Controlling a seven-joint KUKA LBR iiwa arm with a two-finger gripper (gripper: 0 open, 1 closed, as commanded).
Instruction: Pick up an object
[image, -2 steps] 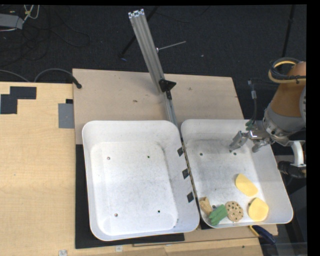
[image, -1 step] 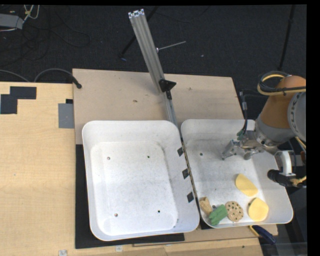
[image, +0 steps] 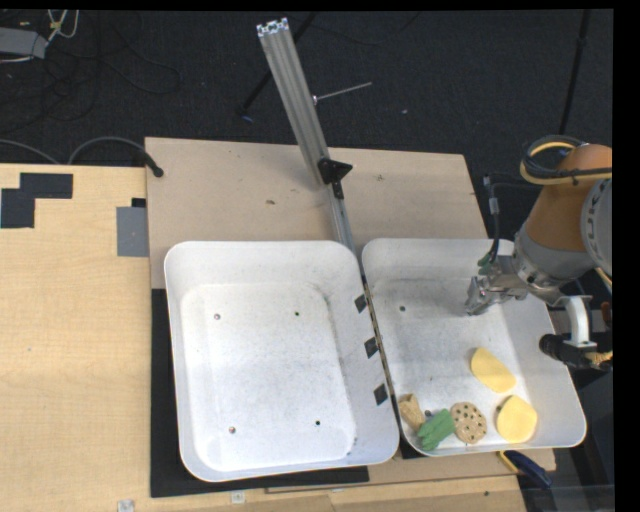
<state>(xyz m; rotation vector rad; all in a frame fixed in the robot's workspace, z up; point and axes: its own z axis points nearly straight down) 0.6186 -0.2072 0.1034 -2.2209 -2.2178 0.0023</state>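
Note:
In the right bin (image: 430, 300) several small items lie near the front edge: two yellow pieces (image: 493, 369) (image: 516, 419), a round brown cookie (image: 467, 422), a green item (image: 436, 430) and a tan chunk (image: 411, 410). My gripper (image: 480, 298) hangs over the right bin's back right part, above and behind the yellow pieces, with nothing seen between its fingers. The grey arm with its orange band (image: 560, 210) comes in from the right.
The left bin (image: 265, 355) stands beside the right one, with a row of black clips (image: 370, 345) along the shared edge. A slanted aluminium bar (image: 300, 110) rises behind the bins. Wooden bench surface lies at the left.

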